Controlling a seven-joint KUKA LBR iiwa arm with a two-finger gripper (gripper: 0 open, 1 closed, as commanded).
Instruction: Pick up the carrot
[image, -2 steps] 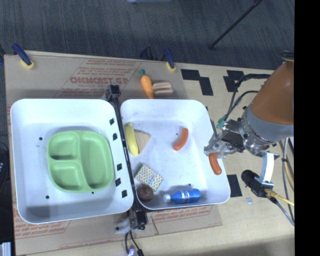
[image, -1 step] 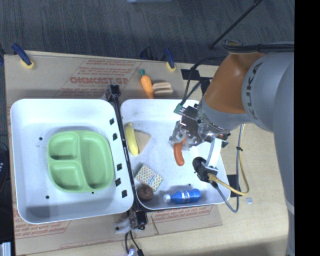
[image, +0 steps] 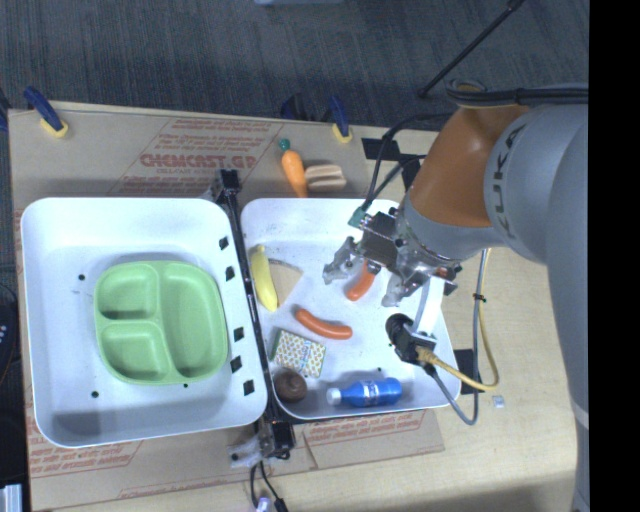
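An orange carrot (image: 292, 171) with a green tip lies on the cardboard just beyond the right bin's far rim (image: 300, 203), outside both bins. My gripper (image: 365, 279) hangs low over the middle of the right bin, well to the near right of that carrot. Its two fingers (image: 339, 266) are spread apart, so it is open. A short orange-red piece (image: 360, 285) lies in the gap between them, and neither finger visibly presses on it. I cannot tell whether that piece is a carrot or a sausage.
The right bin also holds a banana (image: 264, 279), a pale wedge (image: 287, 275), an orange sausage (image: 323, 325), a patterned cracker (image: 299, 352), a brown donut (image: 290, 383) and a blue bottle (image: 366, 392). A bread piece (image: 325, 178) lies beside the carrot. In the left bin rests a green tray (image: 160, 320).
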